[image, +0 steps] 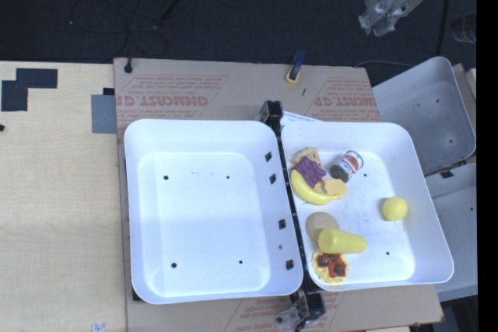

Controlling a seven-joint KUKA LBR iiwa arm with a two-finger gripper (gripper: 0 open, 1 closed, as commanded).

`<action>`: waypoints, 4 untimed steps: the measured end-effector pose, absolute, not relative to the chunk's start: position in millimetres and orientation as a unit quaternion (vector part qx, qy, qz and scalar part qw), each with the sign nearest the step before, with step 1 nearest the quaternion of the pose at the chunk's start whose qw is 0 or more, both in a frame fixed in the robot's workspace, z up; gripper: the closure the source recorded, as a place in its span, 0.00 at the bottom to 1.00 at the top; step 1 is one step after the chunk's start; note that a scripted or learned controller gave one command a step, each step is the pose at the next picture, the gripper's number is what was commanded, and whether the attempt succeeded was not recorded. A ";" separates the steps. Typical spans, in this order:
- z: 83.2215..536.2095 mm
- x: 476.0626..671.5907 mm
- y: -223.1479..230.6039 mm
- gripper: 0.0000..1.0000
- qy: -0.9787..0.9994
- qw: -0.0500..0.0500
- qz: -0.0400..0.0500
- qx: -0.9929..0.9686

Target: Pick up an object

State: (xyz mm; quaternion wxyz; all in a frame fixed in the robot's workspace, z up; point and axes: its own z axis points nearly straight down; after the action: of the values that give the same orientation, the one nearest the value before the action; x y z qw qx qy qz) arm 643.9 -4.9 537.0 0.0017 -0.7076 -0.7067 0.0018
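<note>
The right bin point(420, 167) holds several small items: a yellow banana point(311, 191), a purple piece point(310, 169) lying on it, a small can with a red label point(347, 166), a yellow ball point(394, 208), a yellow cone-shaped toy point(340, 241), a tan disc point(319, 222) and a small plate of red food point(331, 267). My gripper point(381, 18) hangs high above the bench, far beyond the right bin's back edge, with nothing seen in it.
The left bin point(202, 210) sits beside the right one, joined by a black divider point(282, 198). A blue and yellow clip point(295, 68) lies on the cardboard behind the bins. A grey metal plate point(436, 113) stands to the right.
</note>
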 end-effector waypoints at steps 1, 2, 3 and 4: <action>537.2 643.8 -42.7 1.00 -0.706 0.001 0.002 -0.708; 381.5 642.3 -63.4 1.00 -0.706 0.007 0.007 -0.708; 547.9 643.8 0.4 1.00 -0.710 -0.005 -0.005 -0.704; 319.6 630.3 -14.8 1.00 -0.707 0.007 0.007 -0.707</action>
State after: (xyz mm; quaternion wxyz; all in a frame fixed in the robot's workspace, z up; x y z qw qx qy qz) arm 630.3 -14.8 319.6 0.0071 -0.7075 -0.7067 0.0074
